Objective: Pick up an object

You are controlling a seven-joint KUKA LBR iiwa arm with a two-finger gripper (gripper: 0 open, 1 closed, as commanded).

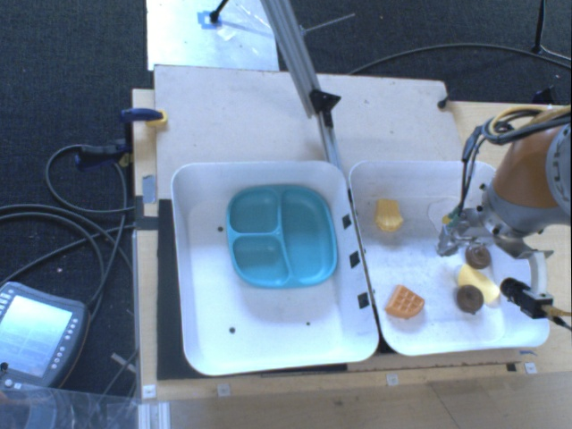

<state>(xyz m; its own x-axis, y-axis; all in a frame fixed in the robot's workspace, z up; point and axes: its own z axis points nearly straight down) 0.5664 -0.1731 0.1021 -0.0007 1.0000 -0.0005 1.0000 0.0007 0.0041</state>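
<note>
- A small brown round object (pixel 478 256) is seen in the right-hand shallow white bin (pixel 420 345), directly beneath the metal claw (pixel 465 242).
- Whether the claw is spread or closed, or grips the brown object, cannot be told; its tips are blurred against the bin floor.
- A pale yellow oblong piece (pixel 480 281) is found just beside the brown object, touching a second dark brown round piece (pixel 468 298).
- An orange waffle-shaped piece (pixel 405 302) lies nearer the bin's front, apart from these.
- A yellow rounded piece (pixel 388 214) lies towards the bin's rear.
- The grey arm with its orange band (pixel 523 172) is recorded over the right bin's far side.
- A teal plastic plate (pixel 281 236) with three compartments is set in the left-hand white bin (pixel 201 329).
- Both bins are carried side by side on the table (pixel 268 105).
</note>
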